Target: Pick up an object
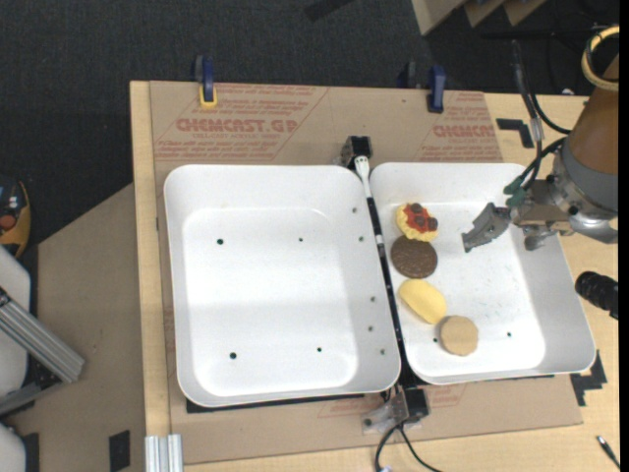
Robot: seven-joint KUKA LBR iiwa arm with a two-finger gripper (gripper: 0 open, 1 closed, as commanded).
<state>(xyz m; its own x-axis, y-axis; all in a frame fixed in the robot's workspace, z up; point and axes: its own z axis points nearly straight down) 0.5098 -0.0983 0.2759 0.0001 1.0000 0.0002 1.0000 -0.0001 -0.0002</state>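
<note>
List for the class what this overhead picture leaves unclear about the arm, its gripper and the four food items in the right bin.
- Gripper: small and blurred in the camera view; finger state unreadable.
- Arm: cut off by the right edge.
- Yellow item with red topping: too small to identify.
- Dark brown disc, yellow lump and tan round piece: undersides hidden.

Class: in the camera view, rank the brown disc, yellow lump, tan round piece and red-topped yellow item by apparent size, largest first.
1. Yellow lump and brown disc: look alike, so unranked.
2. Tan round piece and red-topped yellow item: slightly smaller, also too close to separate.
</note>
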